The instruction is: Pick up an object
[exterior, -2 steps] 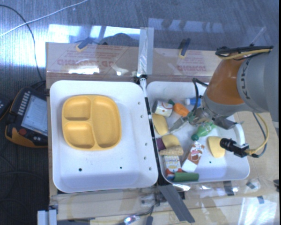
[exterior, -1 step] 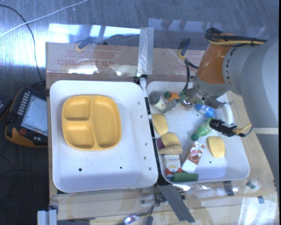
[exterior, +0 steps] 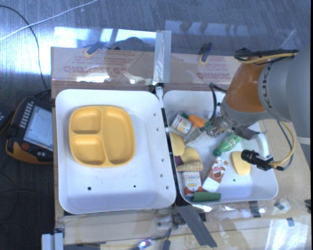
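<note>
Green marker point(exterior: 206, 196) is lying at the right bin's point(exterior: 261, 191) near edge, then a green bottle point(exterior: 227, 144) mid-bin with other clutter. The gripper point(exterior: 215, 126) is hovering just behind it; can't tell about its jaws.

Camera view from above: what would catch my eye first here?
Probably the yellow divided plate, lying alone in the left bin. Next, the grey arm with its orange band, reaching from the right over the right bin, where small items crowd together: a green bottle, a jar and food packets.
</note>
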